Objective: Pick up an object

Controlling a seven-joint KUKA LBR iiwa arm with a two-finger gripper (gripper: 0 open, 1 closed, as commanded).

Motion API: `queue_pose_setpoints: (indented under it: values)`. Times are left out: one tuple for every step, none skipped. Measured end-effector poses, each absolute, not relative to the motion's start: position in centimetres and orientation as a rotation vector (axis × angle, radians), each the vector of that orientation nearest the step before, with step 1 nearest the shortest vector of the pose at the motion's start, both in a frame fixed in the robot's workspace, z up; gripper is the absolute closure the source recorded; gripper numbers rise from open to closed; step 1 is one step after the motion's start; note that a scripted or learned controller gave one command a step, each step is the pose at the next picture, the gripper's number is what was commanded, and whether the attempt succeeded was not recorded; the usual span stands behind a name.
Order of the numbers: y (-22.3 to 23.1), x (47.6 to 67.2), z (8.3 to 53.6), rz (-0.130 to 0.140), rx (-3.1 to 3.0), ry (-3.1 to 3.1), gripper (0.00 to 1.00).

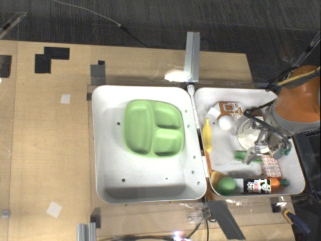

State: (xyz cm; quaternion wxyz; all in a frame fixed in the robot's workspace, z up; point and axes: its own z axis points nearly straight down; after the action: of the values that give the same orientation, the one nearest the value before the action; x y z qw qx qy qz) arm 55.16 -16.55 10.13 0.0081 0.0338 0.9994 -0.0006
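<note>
My gripper hangs low over the middle of the right bin, reaching in from the right below the orange band. Right under it lie a small green object and a red patterned packet. A white round piece and a brown and white box sit at the bin's far left. Along the left wall lies a long yellow object. At the near edge rest a green ball and a dark bottle with an orange cap.
The left bin holds a green divided plate. A grey metal post stands behind the seam between the bins. Wooden bench surface stretches to the left.
</note>
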Motion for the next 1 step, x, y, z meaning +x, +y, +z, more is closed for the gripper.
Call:
queue_pose_setpoints:
  values:
    - [-14.59, 52.84, 9.13, -0.006, 0.264, 3.108, 0.00]
